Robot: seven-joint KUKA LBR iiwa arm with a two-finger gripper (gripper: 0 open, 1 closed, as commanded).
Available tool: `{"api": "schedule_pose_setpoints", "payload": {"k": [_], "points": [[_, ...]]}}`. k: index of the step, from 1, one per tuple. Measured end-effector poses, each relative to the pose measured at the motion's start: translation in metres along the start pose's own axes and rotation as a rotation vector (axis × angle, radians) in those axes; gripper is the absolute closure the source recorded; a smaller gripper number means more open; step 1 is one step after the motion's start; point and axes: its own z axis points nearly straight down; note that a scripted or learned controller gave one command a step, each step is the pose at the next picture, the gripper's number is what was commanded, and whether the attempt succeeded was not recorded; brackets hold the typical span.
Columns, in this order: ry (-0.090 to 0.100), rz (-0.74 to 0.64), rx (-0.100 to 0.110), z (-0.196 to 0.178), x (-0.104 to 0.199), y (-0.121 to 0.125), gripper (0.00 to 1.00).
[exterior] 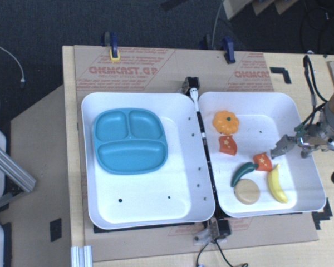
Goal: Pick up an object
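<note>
Down at the right bin's (300,113) right side, the gripper (282,147) reaches in from the edge, its dark fingers (279,149) pointing left, their tips just beside a small red piece (263,161). How far apart they stand is too blurred to tell, and nothing shows between them. Below lie a banana (277,184), a green pepper (242,172) and a tan round disc (247,192). Farther left sit another red piece (227,144) and an orange pumpkin (226,122). The left bin (150,204) holds a blue divided plate (131,141).
</note>
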Motion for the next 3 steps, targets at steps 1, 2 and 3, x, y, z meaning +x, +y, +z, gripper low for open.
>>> {"api": "schedule_pose_setpoints", "payload": {"k": [1,2,3], "points": [[-0.004,-0.004,-0.014,-0.007,0.001,0.003,0.0],[-0.002,-0.004,-0.01,0.054,0.003,-0.001,0.0],[-0.002,-0.004,-0.011,0.101,0.003,-0.001,0.0]]}}
